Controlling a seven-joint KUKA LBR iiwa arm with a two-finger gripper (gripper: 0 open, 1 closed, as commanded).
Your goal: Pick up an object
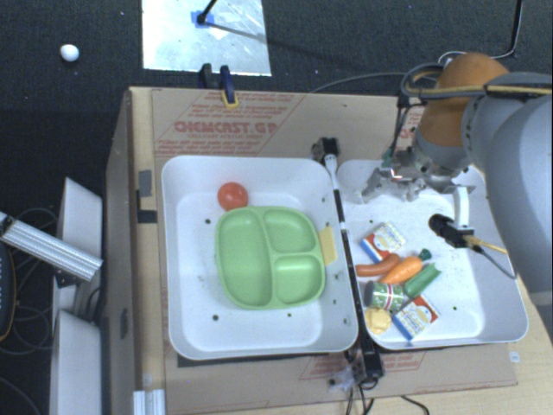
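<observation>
The tool (395, 184) is at the far end of the right bin (488, 305), over a bare part of its white floor and close to the wall between the two bins. From this slanted view we cannot tell if the tool is wide or narrow, and we see no object gripped in it. The things that it could take lie nearer to us in the same bin, in one loose heap. A small white packet (384, 238) with red and blue print is the closest to the tool. After it come a red sausage (376, 268) and an orange carrot (404, 271), which lie side by side and touch. At the near rim there are a small can (389, 297), a second packet (413, 316) and a yellow piece (378, 322). In the left bin (177, 258) a green divided plate (268, 258) lies in the middle, with a red-orange ball (232, 195) just beside its far edge. Both bins stand on the counter (233, 128). We judge that the task is at its beginning, because every object rests on a bin floor and none is lifted. The whole pick is left to do: bring the tool over one object, lower it, close it, and raise the object clear.
</observation>
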